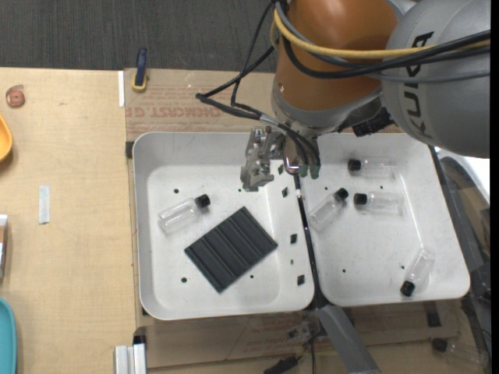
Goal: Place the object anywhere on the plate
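Observation:
A dark ribbed rectangular plate [231, 248] lies at an angle on the floor of the left bin [148, 209]. A clear bottle with a black cap [183, 212] rests on its side just left of and above the plate. My gripper [254, 176] hangs over the upper right part of the left bin, above and slightly right of the plate and close to the divide between the bins. The big orange and grey wrist looms over it and hides its upper part.
The right bin [444, 209] holds several clear black-capped bottles, among them one near the divide [327, 207] and one at the lower right [415, 271]. Cables trail from the wrist over the back rim. A wooden bench top [62, 209] lies to the left.

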You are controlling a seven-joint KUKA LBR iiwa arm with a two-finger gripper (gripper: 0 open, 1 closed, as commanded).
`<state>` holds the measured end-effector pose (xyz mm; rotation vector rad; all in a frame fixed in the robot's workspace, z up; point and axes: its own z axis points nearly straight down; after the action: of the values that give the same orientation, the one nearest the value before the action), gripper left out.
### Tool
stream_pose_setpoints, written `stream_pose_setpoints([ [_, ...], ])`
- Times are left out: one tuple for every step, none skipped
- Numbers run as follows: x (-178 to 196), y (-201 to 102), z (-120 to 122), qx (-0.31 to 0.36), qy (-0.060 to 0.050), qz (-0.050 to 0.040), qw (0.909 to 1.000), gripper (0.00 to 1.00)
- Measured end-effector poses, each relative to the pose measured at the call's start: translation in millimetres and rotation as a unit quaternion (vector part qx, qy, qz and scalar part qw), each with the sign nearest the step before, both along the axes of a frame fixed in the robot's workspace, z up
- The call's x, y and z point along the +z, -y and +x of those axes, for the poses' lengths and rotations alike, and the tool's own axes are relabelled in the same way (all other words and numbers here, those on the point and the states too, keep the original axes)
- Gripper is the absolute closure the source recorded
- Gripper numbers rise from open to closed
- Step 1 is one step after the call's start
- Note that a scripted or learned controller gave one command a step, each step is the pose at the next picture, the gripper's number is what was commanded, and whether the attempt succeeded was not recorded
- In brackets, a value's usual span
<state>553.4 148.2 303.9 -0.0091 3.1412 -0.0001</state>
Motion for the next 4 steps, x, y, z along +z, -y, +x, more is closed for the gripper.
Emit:
stream_pose_setpoints([
  [44, 47, -13, 0.116, 0.002, 0.0002, 0.9932, 1.0],
  [-43, -3, 3, 0.181, 0.0, 0.0004, 0.9836, 1.0],
  [18, 46, -9, 0.226, 0.001, 0.0003, 0.9742, 1.0],
  [-100, 57, -16, 0.285, 0.0, 0.0007, 0.9586, 1.0],
])
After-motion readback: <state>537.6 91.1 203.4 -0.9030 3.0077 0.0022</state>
